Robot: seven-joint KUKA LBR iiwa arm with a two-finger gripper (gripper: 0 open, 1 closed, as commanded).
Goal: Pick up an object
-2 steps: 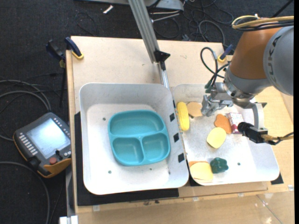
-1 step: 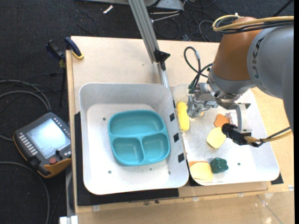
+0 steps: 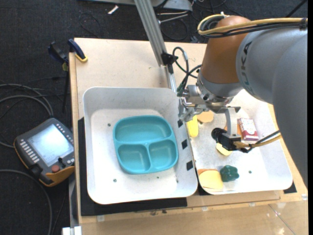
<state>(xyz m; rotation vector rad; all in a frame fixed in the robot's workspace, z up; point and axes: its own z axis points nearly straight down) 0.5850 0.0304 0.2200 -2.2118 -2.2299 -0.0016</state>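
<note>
My gripper (image 3: 187, 112) hangs low over the left edge of the right bin (image 3: 274, 166), close to the wall shared with the left bin (image 3: 98, 131). A small yellow object (image 3: 192, 128) lies just below its tip, and a pale orange piece (image 3: 206, 117) sits beside it to the right. I see nothing held in the gripper. Also in the right bin are a red and white box (image 3: 247, 129), a yellow bit (image 3: 223, 151), a green object (image 3: 228, 173) and a yellow-orange slice (image 3: 210, 178). The arm's bulk hides the bin's far part.
A teal divided plate (image 3: 145, 143) lies in the middle of the left bin. A slanted metal pole (image 3: 154, 28) rises behind the bins. A blue and yellow clamp (image 3: 76, 50) sits at the bench's far left corner, and a teach pendant (image 3: 46, 151) lies on the floor.
</note>
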